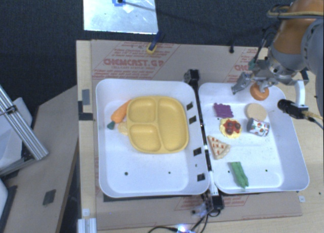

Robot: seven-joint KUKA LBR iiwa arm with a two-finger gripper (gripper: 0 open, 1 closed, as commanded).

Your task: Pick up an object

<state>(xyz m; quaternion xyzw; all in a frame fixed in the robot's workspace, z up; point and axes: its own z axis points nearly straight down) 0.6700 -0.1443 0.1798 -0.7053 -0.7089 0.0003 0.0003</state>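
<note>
The right bin (283, 168) holds several small toys: a purple piece (223, 110), a tan round disc (256, 111), a small can (258, 127) lying on its side, a round yellow and red piece (231, 127), a pizza slice (218, 147) and a green piece (238, 173). An orange ball (260, 93) lies at the bin's back rim. My gripper (253, 85) hangs right over that rim, just above and left of the orange ball. I cannot tell whether it touches the ball.
The left bin (114, 171) carries a yellow divided plate (154, 124), with a carrot (120, 111) tucked against the plate's left edge. A black hinge strip (200, 130) runs between the bins. A shiny square sheet (120, 4) lies behind the bench.
</note>
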